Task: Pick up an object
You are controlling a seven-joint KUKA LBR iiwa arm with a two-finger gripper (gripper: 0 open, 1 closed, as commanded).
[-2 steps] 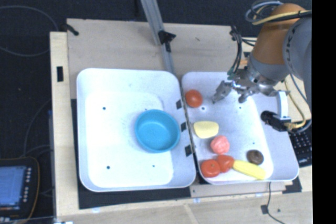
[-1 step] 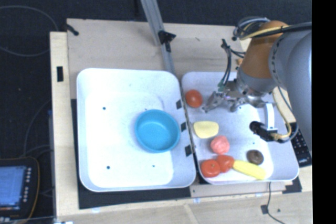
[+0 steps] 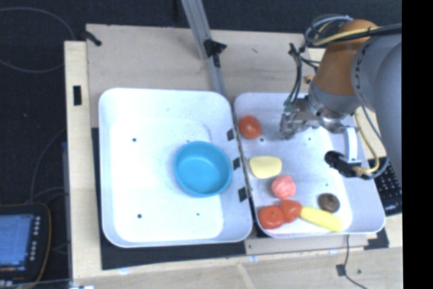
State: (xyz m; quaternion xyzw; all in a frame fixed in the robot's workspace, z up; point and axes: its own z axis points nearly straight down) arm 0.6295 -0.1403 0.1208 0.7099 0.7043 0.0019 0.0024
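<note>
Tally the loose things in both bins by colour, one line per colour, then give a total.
Red: 3 (round red tomato-like ball, red round piece, smaller red piece touching it)
Yellow: 2 (pale yellow rounded block, long yellow banana-shaped piece)
Pink: 1 (pink knobbly lump)
Brown: 1 (small dark brown round thing)
Blue: 1 (round blue plastic bowl)
Total: 8

A robotics lab: 2 white bins (image 3: 122,166) on a plywood bench (image 3: 149,57), cables and a teach pendant (image 3: 20,240) left of the bench.

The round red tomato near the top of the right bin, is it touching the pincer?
Apart. The camera view shows bare white bin floor between the round red tomato and the pincer.
</note>
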